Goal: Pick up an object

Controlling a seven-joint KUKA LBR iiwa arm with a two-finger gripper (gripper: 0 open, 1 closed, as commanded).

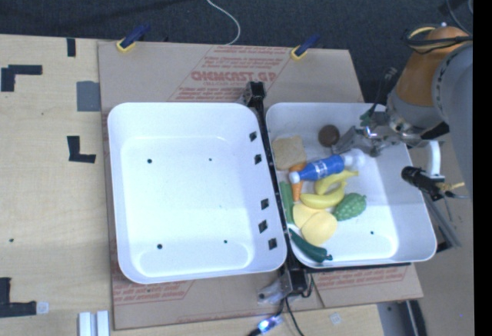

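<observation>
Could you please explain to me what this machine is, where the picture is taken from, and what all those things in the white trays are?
This is one picture from a fixed camera above a workbench, looking down at a slant. The grey machine with the orange band at the right is a robot arm. Its grasping end, the claw, hovers over the right bin; nothing is visibly held in it, and I cannot tell if it is open or shut.

Two shallow white bins sit side by side on a cardboard sheet. The right bin holds toy items heaped near its left wall: a blue bottle, a banana, a green bumpy fruit, a yellow lemon-like piece, a tan slice like bread, and a brown round piece beside the claw. The arm's job is to pick one up.
</observation>
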